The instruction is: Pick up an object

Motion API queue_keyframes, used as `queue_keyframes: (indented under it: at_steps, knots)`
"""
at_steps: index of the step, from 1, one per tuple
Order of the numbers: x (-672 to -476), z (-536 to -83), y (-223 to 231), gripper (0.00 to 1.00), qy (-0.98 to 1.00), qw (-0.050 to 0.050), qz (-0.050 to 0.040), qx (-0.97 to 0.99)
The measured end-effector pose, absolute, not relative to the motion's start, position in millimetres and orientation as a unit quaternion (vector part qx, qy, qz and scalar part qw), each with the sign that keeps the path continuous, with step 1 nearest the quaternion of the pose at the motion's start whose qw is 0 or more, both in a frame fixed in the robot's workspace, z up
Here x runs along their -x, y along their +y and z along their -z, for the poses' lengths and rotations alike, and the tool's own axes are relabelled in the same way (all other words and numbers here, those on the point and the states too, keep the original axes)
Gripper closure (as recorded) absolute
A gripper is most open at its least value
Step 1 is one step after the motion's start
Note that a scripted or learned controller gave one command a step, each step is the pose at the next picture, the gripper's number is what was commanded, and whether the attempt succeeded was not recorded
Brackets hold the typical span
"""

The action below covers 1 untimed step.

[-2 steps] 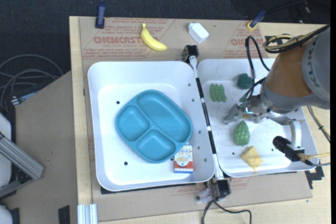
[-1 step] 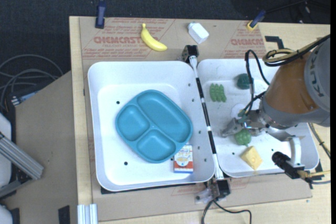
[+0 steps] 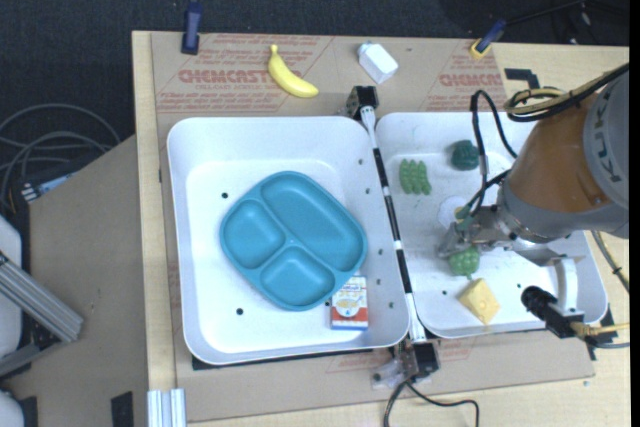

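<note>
Dark carpet lay around the desk [image 3: 250, 80], a cardboard-topped surface carrying two shallow white bins side by side. Loose on the cardboard at the far edge sat a yellow banana [image 3: 290, 75] and a small white block [image 3: 377, 62], both outside the bins.

The left bin [image 3: 200, 215] held a blue divided tray [image 3: 291, 238] with a small red-and-white carton [image 3: 350, 304] touching its near right corner. The right bin [image 3: 590, 290] held the candidates for picking: a ridged green piece [image 3: 414, 177] toward the far left, a dark green knobby piece [image 3: 463, 155] just beyond it to the right, a yellow wedge [image 3: 481, 300] near the front, and a green leafy lump [image 3: 463, 262] in the middle.

The arm came in from the right, and the claw [image 3: 468, 233] sat low over the middle of the right bin, directly above and apparently touching the leafy lump. The wrist hid the fingertips, so I could not tell whether they were spread or pressed together, nor whether anything sat between them.

Judgement: the step in hand was settling onto the leafy lump. To do it well, the claw should centre over the lump's bulk, descend until the tips straddled it close to the bin floor, and close slowly, since the bumpy shape looked liable to squirt sideways. The yellow wedge lay near; a clean vertical lift would avoid nudging it.
</note>
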<state>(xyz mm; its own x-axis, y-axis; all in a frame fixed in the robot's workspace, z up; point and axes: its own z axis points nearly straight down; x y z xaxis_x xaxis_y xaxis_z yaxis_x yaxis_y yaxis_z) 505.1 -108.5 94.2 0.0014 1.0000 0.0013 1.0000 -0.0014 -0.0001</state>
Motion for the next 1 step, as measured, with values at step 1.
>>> queue_keyframes:
  at_steps: [1]
  knots:
    - [-559.2,-185.1,-14.9,1.00,-0.708,0.000,0.0010,0.707]
